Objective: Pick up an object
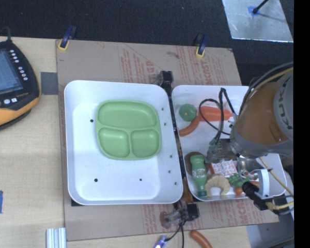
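The right bin point(192, 90) holds several toy foods. A round green piece point(187, 111), an orange carrot point(214, 113) and a brown sausage point(190, 128) lie at its far side. At the near side are a green bottle point(198, 173), a pale croissant point(219, 184) and a red-and-white packet point(225, 167). My gripper point(219, 154) hangs low over the bin's middle, just above the packet and right of the bottle. The grey and orange arm point(261, 120) hides the bin's right part and the gripper's tips.
The left bin point(82, 174) holds a green divided plate point(128, 129). A teach pendant point(8, 84) lies on the bench at far left. Clamps point(200, 44) pin the cardboard mat. Black cables point(219, 99) loop over the carrot. An orange piece point(200, 237) lies outside the bins in front.
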`<state>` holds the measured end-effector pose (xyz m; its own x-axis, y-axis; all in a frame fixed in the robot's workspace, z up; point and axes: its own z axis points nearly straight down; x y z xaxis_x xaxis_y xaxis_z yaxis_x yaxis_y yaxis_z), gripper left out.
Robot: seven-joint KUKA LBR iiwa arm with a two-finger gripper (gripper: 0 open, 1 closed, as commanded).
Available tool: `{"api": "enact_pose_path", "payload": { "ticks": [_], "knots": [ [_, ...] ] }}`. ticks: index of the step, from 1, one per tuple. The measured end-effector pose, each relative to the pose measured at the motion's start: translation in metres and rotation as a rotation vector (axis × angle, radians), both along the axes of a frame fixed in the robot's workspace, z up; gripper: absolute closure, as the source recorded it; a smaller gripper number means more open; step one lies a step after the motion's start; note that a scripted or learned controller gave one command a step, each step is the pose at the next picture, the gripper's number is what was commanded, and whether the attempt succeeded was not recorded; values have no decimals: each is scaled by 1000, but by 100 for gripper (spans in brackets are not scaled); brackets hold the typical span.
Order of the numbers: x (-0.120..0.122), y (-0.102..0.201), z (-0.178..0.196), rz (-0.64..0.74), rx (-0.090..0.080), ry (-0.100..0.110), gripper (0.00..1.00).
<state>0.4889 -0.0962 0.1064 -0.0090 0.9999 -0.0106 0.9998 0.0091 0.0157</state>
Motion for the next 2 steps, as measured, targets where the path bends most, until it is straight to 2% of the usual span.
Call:
{"api": "enact_pose_path", "payload": {
  "ticks": [1,2],
  "knots": [
    [0,-3,1,-4,-5,-1,0],
    [-7,-6,-9,-5,-1,-5,0]
  ]
}}
